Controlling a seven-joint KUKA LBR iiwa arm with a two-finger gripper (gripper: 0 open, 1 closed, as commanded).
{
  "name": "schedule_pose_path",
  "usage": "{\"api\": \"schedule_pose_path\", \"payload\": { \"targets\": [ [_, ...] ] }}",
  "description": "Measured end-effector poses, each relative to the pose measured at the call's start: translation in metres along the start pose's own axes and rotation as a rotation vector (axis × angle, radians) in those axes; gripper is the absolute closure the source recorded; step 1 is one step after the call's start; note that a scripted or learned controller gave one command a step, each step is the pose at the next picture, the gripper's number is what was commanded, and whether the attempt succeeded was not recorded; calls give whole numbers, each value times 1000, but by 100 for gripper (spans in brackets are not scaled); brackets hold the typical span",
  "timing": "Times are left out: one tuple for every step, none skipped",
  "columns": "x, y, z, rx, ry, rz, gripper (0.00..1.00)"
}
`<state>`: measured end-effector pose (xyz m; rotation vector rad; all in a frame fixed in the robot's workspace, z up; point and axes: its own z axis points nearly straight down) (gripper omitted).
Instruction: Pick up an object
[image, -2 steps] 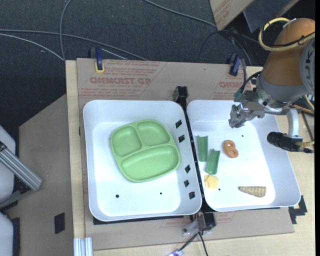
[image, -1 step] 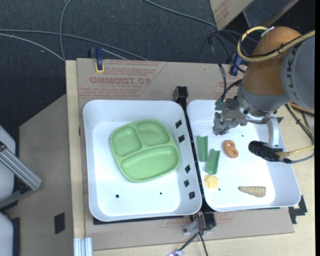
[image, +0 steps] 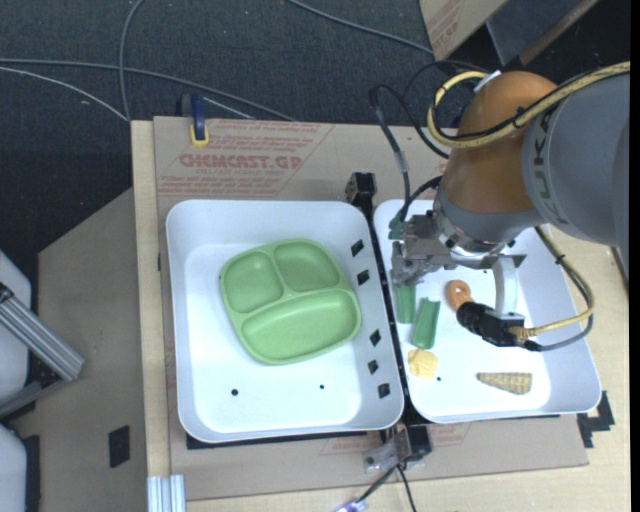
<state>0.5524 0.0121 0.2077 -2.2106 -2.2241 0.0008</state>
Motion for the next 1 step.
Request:
{"api": "schedule_pose_path", "payload": {
  "targets": [
    [55,-13,1,0,0,0,100]
  ]
}}
